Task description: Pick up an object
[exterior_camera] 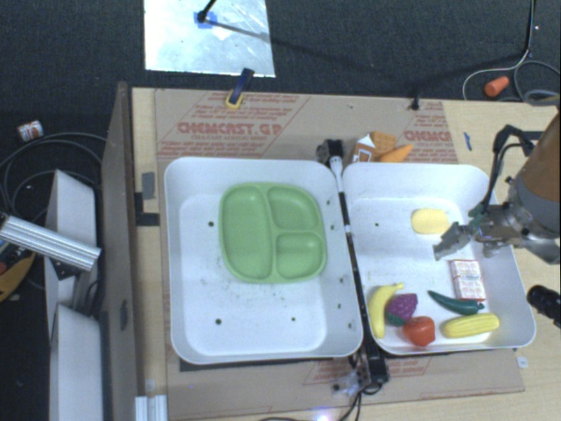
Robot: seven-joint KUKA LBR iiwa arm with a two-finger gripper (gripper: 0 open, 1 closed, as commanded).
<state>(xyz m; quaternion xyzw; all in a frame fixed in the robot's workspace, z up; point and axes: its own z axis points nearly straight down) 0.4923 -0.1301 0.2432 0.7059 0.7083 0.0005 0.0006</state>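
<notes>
- The tool is over the right bin, near its right edge, between the pale yellow lemon and the small red-and-white box.
- Whether its fingers are apart or together, I cannot tell; nothing is visible between them.
- Along the near edge of the right bin lie a banana, purple grapes, a tomato, a corn cob and a green pepper.
- The left bin holds a green divided plate near its middle.
- At the far edge of the worktop, behind the bins, there is an orange carrot.
</notes>
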